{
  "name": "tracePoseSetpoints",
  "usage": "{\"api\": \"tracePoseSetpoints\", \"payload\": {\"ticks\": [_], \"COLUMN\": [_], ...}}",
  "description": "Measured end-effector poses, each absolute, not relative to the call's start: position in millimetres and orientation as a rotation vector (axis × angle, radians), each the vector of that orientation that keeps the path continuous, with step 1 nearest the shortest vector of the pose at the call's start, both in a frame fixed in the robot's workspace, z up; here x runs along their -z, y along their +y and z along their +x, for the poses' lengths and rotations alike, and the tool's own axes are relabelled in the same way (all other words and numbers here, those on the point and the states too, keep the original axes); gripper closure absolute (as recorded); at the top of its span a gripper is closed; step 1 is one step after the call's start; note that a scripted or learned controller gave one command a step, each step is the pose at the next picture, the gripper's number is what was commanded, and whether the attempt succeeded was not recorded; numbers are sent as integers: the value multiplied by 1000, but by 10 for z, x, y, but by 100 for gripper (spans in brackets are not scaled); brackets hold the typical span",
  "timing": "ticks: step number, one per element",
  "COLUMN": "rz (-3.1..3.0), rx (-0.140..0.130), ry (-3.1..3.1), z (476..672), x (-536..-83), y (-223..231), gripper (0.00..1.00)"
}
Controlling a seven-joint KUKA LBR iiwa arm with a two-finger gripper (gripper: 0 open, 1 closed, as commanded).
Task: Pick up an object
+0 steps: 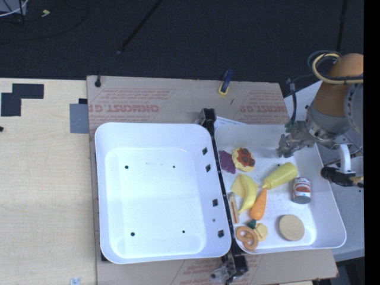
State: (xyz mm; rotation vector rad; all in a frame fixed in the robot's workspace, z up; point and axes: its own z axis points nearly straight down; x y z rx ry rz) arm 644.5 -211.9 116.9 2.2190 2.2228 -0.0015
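Toys are seen clustered in the right bin, among them a yellow bottle at the centre, a small can at its four o'clock and a carrot at its seven o'clock; nothing has yet been lifted. At the bottle's one o'clock the tool is poised low over the bin's upper edge, and whether it is clenched or released cannot be told.

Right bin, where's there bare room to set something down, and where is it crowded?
In the right bin, bare floor lies along the far edge between the pizza slice and the gripper, and right of the can and round cookie. The banana, carrot and pretzel crowd its left side.
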Motion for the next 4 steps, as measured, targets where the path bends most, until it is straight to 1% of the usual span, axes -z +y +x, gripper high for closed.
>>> {"api": "tracePoseSetpoints", "payload": {"ticks": [1,2,3,4], "rz": [2224,2227,2222,2209], "rx": [4,2,-1,-7], "ry": [2228,2221,2222,2226], "z": [5968,5654,5041,6265], "x": [-857,-879,-888,-886], "y": [-1394,-1843,-1844,-1445], "gripper": [100,100,100,100]}}
